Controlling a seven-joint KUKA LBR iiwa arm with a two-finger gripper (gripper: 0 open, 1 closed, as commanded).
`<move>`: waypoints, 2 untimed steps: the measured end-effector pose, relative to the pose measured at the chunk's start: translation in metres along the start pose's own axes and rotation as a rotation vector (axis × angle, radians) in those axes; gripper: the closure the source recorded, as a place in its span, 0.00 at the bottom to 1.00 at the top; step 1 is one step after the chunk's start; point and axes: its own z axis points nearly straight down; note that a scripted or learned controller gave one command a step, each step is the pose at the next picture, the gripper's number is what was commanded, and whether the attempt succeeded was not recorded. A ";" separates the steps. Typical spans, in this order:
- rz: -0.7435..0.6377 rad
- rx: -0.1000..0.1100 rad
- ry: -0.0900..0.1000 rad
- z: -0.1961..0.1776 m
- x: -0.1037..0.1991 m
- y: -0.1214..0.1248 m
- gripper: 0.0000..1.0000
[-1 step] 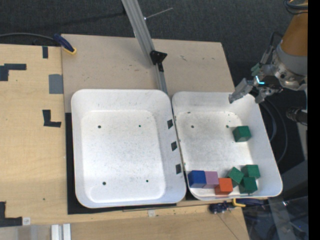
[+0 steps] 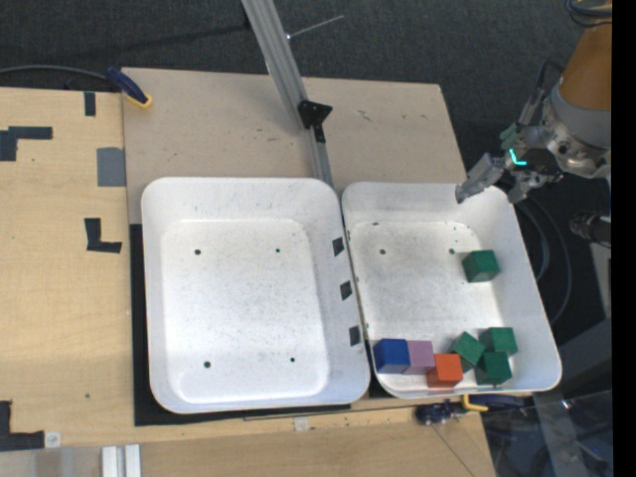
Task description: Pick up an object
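My gripper [image 2: 500,180] hangs over the far right corner of the right bin [image 2: 417,266], open, with nothing between its fingers. A lone green cube [image 2: 481,265] lies in that bin, a little nearer than the gripper. Along the bin's near edge sit a blue cube [image 2: 392,355], a purple cube [image 2: 420,354] and an orange cube [image 2: 447,369]. Three more green cubes [image 2: 493,366] are bunched in the near right corner.
The left bin [image 2: 238,286] stands beside the right one, their rims touching. A slanted metal rail [image 2: 288,68] ends in a black clamp [image 2: 314,114] just behind the bins. Cables hang to the right of the bench.
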 end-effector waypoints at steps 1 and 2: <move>0.001 0.006 0.000 0.057 -0.005 0.008 0.00; 0.001 0.005 0.000 0.102 -0.002 0.011 0.00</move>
